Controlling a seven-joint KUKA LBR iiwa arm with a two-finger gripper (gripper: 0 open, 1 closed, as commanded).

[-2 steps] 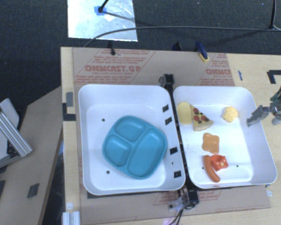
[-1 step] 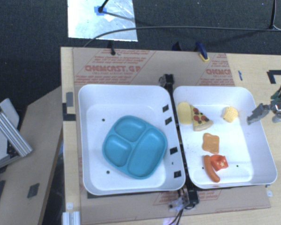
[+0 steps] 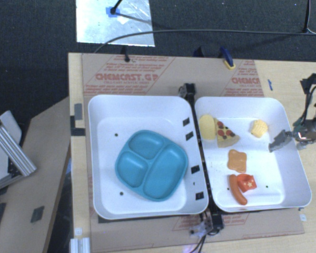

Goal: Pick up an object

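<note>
The right bin point(image 3: 284, 194) holds several toy foods: a pizza slice point(image 3: 225, 133) beside a pale yellow piece point(image 3: 207, 126), a small yellow corn piece point(image 3: 259, 128), an orange piece point(image 3: 237, 160), a red piece point(image 3: 246, 182) and a sausage point(image 3: 238, 192). My gripper point(image 3: 280, 140) hangs at the right rim of this bin, right of the corn piece and apart from every object. Nothing shows between its fingers.
The left bin point(image 3: 102, 141) holds a blue divided plate point(image 3: 151, 164). A black clip strip point(image 3: 194, 141) joins the two bins. Cardboard lies under both bins, and a metal frame point(image 3: 10, 146) stands at the far left.
</note>
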